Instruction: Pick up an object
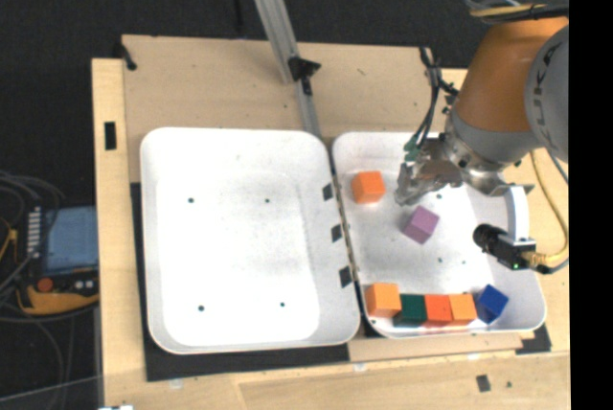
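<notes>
One gripper point(410, 191) over right bin point(378, 146) | beside orange cube point(368, 187), above purple cube point(420, 224) | grip state: cannot tell, possibly empty.

wood bench point(220, 82) w/ 2 white bins point(239, 236) side by side

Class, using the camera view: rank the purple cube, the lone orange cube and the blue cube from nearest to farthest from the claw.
1. Purple cube, just below the claw in the right bin.
2. Lone orange cube, to the claw's left near the bin divider.
3. Blue cube, at the right end of the bottom row.
</notes>
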Action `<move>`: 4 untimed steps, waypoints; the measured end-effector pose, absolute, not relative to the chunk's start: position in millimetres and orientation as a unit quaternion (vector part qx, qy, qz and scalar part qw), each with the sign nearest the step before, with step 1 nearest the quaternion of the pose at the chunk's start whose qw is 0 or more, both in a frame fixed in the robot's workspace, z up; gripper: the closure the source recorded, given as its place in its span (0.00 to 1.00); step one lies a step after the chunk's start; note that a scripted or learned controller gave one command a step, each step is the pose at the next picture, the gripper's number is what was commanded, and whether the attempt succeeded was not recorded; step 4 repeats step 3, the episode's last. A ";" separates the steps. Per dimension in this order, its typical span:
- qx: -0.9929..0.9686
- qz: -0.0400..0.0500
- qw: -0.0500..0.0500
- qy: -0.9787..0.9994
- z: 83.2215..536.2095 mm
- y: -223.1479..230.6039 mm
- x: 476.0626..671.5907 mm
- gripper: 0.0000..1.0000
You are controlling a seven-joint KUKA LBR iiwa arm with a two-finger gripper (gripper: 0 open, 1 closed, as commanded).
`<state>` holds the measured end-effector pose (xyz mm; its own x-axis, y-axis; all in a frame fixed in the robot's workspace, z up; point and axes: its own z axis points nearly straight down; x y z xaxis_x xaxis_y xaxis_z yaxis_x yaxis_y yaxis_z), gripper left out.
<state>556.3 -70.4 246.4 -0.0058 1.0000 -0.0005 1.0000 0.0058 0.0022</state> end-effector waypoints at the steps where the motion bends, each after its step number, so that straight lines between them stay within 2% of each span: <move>1: 0.704 0.001 0.000 0.710 255.3 -22.6 578.6 1.00; 2: 0.704 0.001 0.000 0.710 261.7 27.8 600.6 1.00; 3: 0.705 0.000 0.001 0.709 244.1 73.6 620.4 1.00; 4: 0.705 0.000 0.001 0.709 244.1 73.6 620.4 1.00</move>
